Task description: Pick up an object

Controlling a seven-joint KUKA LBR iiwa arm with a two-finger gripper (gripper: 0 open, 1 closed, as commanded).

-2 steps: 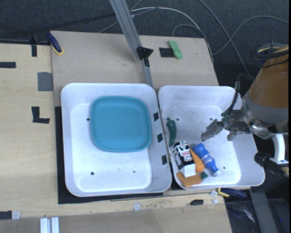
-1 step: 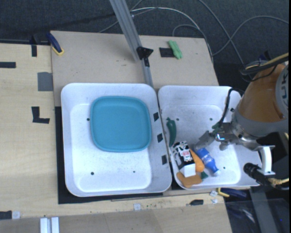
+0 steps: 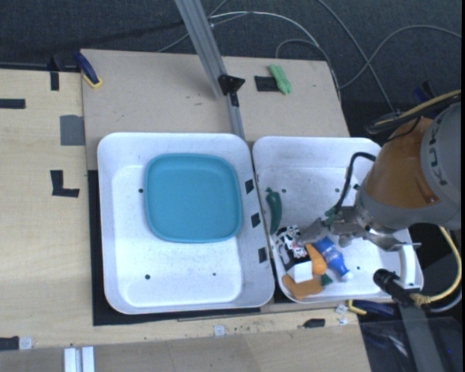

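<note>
— Nearest the front rim of the right bin (image 3: 318, 147), what lies there?
— A small heap: an orange piece (image 3: 316, 259), a blue bottle-like thing (image 3: 334, 260), a white block (image 3: 300, 272) and a tan piece (image 3: 304, 287) (all touching).
— And the gripper (image 3: 293, 242)?
— Right over that heap's left end; whether its jaws are wide or narrow I cannot tell.
— Farther back?
— A dark green object (image 3: 274, 205) by the divider; the left bin (image 3: 116, 208) holds a teal plate (image 3: 193, 197).
</note>
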